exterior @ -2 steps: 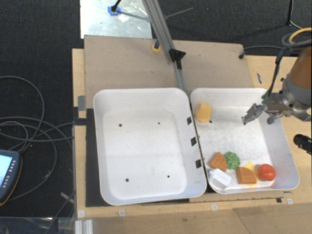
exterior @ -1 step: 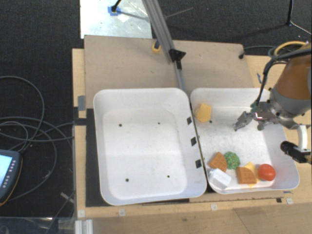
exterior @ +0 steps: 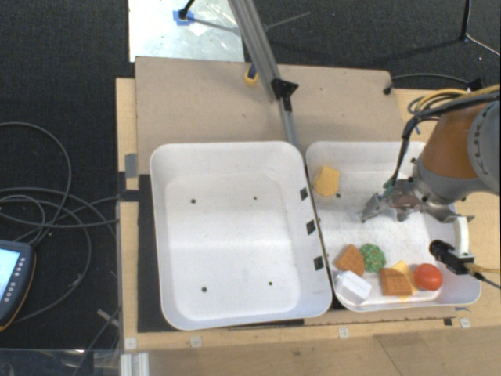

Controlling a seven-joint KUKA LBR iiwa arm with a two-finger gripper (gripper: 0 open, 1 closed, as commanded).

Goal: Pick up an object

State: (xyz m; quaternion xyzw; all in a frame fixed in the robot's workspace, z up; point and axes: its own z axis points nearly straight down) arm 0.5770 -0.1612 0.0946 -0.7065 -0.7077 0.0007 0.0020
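Observation:
My gripper [exterior: 384, 210] hangs over the middle of the right bin [exterior: 368, 159], its two grey fingers spread open with nothing between them. A yellow block [exterior: 327, 181] lies to its left near the bin's left wall. Along the front of the bin lie an orange wedge [exterior: 351, 259], a green lumpy object [exterior: 373, 255], a white block [exterior: 354, 287], an orange waffle-like piece [exterior: 396, 283], a small yellow piece [exterior: 401, 267] and a red ball [exterior: 427, 276]. The gripper touches none of them.
The left bin [exterior: 168, 210] sits beside the right one, sharing a raised divider with black clips [exterior: 311, 226]. A slanted metal pole [exterior: 258, 41] crosses above the back of the bench. Cables and a tablet [exterior: 12, 276] lie on the floor at left.

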